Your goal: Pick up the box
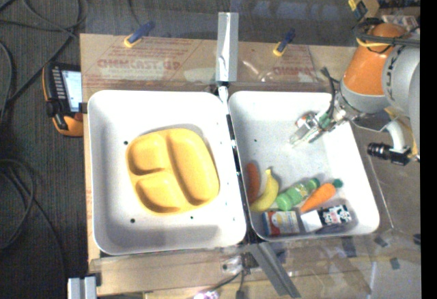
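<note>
Two shallow white bins sit side by side on the desk (102,59), which is covered with a brown printed sheet held by two small blue-and-yellow clamps at the far edge. The left bin (102,175) holds a yellow divided tray (174,169) lying flat near its middle. The right bin (341,168) holds a cluster of things along its near edge: a reddish-brown sausage-shaped item (252,180) beside the dividing wall, a banana (266,190) just right of it, a green bottle (298,193) touching the banana's side, and a carrot (319,196) lying slantwise next to the bottle. In front of these, against the near wall, lies a small carton with a red and blue end (281,222), and just right of it the box (334,216), white with dark printing, lying flat in the near right corner. The arm (382,72) reaches in from the right, its orange band above the far right corner of the right bin. The claw (305,130) hangs over the far middle part of the right bin, pointing toward the left, well apart from the box and the other things. Nothing shows between its fingers, and how far they stand apart is too blurred to tell.
</note>
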You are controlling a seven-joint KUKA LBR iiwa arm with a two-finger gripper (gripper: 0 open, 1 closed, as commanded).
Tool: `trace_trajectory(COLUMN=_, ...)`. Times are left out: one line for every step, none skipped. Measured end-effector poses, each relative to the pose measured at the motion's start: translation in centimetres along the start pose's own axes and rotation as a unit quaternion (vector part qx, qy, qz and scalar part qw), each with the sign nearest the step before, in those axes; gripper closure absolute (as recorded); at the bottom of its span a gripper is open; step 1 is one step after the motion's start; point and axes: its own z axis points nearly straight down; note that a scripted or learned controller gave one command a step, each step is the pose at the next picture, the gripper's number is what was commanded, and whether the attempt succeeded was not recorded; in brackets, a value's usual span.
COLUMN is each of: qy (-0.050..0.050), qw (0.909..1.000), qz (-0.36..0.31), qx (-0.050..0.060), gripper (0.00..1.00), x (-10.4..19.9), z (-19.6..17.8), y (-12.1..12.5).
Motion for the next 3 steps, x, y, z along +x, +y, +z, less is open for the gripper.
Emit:
trace_trajectory(qy=0.000, qw=1.0000, qz=0.000, qx=0.000, gripper=0.00, x=0.0, z=0.0, y=0.0)
trace_trajectory(qy=-0.001, qw=1.0000, qz=0.001, qx=-0.003, gripper=1.00, x=-0.1, z=-1.2, y=0.2)
trace_trajectory(qy=0.000, qw=0.9908, qz=0.136, qx=0.003, gripper=1.00, x=4.7, z=-0.4, y=3.8)
